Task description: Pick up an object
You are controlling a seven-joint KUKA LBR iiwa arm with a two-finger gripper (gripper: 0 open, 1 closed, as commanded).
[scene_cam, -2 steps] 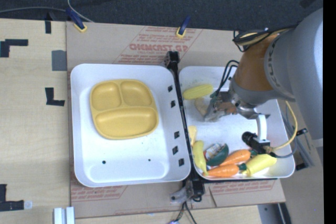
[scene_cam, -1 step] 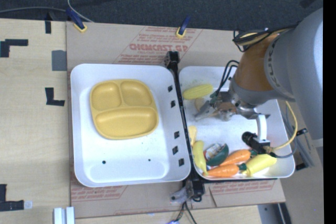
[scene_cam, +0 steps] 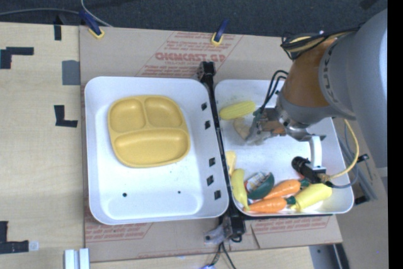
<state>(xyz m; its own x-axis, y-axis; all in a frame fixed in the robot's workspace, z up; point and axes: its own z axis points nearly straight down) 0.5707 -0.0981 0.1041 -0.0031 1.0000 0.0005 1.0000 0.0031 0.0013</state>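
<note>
My gripper (scene_cam: 257, 129) reaches down into the right bin (scene_cam: 334, 135) near its upper left part, below the orange band of the arm (scene_cam: 305, 79). Its tip sits right at a beige, rounded object (scene_cam: 242, 128). Just above lies a yellow corn cob (scene_cam: 237, 111). Along the bin's front edge lie a yellow banana-like piece (scene_cam: 238, 186), a teal and white item (scene_cam: 258, 183), an orange carrot (scene_cam: 277, 191) and a yellow-green piece (scene_cam: 313, 195).
The left bin (scene_cam: 101, 186) holds a yellow divided plate (scene_cam: 148, 130). A black divider with clips (scene_cam: 213, 135) runs between the bins. A black part (scene_cam: 306, 167) and a yellow cable (scene_cam: 352, 154) hang from the arm over the right bin.
</note>
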